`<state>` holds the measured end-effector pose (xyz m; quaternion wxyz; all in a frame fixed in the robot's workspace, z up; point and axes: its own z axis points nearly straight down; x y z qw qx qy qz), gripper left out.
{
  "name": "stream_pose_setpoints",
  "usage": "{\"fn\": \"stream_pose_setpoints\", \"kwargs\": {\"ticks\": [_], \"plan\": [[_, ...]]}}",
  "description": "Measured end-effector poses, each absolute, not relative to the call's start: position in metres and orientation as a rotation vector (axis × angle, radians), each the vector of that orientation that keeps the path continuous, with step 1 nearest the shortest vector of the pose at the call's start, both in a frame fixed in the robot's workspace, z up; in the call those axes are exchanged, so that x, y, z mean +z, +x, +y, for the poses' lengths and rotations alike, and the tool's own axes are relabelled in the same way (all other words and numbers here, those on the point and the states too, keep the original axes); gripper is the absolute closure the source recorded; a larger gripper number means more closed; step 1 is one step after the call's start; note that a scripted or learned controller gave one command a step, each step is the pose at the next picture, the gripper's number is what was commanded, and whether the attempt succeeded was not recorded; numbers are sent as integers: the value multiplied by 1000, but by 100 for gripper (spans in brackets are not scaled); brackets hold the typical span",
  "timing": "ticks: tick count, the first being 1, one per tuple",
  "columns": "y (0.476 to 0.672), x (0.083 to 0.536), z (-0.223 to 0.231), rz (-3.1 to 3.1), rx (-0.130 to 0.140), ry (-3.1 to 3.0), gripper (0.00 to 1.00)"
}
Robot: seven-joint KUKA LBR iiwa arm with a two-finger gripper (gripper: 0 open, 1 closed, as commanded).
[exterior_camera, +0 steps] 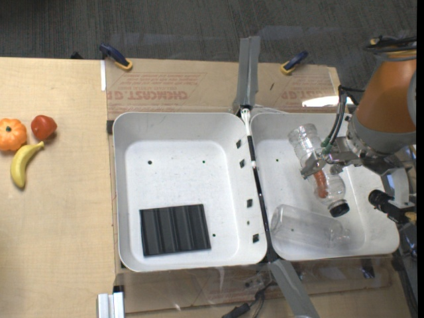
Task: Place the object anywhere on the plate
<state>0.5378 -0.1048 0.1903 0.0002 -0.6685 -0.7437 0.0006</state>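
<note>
A black ridged plate [174, 228] lies flat in the front left part of the left bin [120, 177]. In the right bin [286, 249] a clear plastic bottle [305, 140] lies on a slant, with a reddish patch inside and a black cap [339, 209] at its near end. My gripper [322, 163] hangs right over the middle of this bottle, reaching in from the right. The wrist hides how it meets the bottle. A second clear container [308, 225] lies on its side near the front of the right bin.
On the wooden bench at far left sit an orange [11, 135], a red fruit [44, 127] and a banana [22, 163]. Cardboard behind the bins is held by two clamps [116, 56]. A metal divider [248, 71] runs between the bins.
</note>
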Motion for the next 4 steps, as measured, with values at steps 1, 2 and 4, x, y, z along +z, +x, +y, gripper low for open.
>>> {"fn": "stream_pose_setpoints", "kwargs": {"ticks": [1,2,4], "plan": [[613,249,-57,-2192,5,-2250,100],[607,320,-56,-2136,6,-2304,100],[659,369,-29,-2327,3,-2112,100]]}}
